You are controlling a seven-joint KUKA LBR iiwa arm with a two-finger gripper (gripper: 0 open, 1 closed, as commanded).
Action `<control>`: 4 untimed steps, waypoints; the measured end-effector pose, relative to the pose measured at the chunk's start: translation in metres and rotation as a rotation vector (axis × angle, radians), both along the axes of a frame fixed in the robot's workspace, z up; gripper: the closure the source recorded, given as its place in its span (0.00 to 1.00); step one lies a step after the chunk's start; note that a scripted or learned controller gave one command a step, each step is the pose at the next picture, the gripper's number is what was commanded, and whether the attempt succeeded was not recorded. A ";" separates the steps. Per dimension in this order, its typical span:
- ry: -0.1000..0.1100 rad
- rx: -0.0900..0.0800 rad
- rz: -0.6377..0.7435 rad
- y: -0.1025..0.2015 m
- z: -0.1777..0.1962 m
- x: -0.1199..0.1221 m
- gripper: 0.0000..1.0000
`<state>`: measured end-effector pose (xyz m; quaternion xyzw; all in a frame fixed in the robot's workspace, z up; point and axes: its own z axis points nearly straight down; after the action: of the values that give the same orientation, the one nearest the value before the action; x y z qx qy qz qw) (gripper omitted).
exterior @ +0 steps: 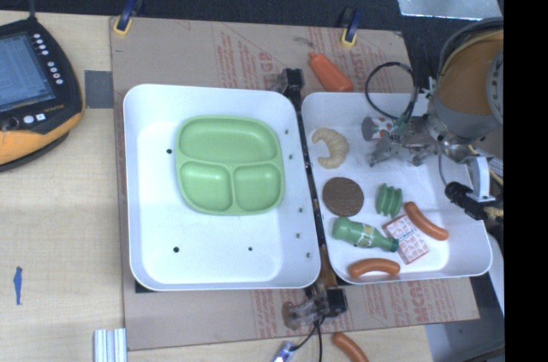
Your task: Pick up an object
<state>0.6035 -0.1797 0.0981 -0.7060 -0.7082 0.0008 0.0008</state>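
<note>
Jaws [383, 145] blurred above right bin [342, 106]; can't tell if apart or together.

One camera above, slanting down on both bins [137, 181].

The cardboard sheet [377, 52] carries red printing, too small and blurred to read.

Counted on the bench, by kind

Two white bins [137, 181]; one green divided plate [229, 163]; three sausages [374, 268]; one croissant [331, 145]; one brown patty [342, 196]; one green bottle [363, 234]; one carrot [329, 73]; two blue clamps [128, 13].
</note>
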 end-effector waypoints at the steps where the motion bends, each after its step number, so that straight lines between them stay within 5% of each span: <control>1: 0.032 0.006 -0.007 0.003 -0.011 0.046 0.00; 2: 0.023 0.004 -0.003 0.021 -0.010 0.048 0.00; 3: 0.022 0.005 -0.004 -0.007 -0.010 0.048 0.00; 4: 0.003 0.000 0.003 0.034 -0.006 0.052 0.00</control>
<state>0.6559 -0.1457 0.0917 -0.7050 -0.7092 0.0019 0.0021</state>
